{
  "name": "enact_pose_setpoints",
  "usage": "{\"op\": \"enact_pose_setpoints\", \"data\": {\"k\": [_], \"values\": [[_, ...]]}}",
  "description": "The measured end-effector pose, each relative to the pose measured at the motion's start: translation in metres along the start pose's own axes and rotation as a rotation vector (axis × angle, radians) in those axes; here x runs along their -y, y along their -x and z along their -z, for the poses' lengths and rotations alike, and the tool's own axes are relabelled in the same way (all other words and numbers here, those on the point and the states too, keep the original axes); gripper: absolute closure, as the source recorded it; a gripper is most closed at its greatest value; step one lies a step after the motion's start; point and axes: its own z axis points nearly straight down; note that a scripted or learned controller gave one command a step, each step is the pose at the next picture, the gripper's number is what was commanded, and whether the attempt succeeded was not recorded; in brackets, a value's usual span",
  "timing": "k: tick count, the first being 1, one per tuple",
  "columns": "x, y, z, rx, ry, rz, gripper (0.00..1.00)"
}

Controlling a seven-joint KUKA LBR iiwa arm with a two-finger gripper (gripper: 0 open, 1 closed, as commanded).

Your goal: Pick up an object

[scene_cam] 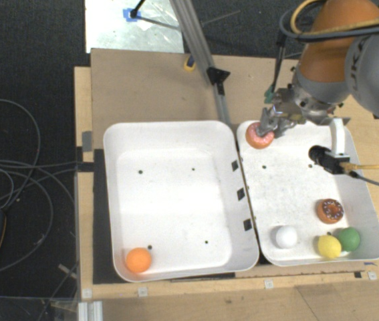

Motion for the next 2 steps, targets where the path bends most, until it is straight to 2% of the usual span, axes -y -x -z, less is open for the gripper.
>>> {"op": "enact_pose_setpoints", "data": {"k": [1, 2], "values": [[0.006, -0.053, 0.007, 0.000, -0.001, -0.001, 1.00], [-0.005, -0.113, 0.006, 0.000, 0.000, 0.000, 1.00]]}}
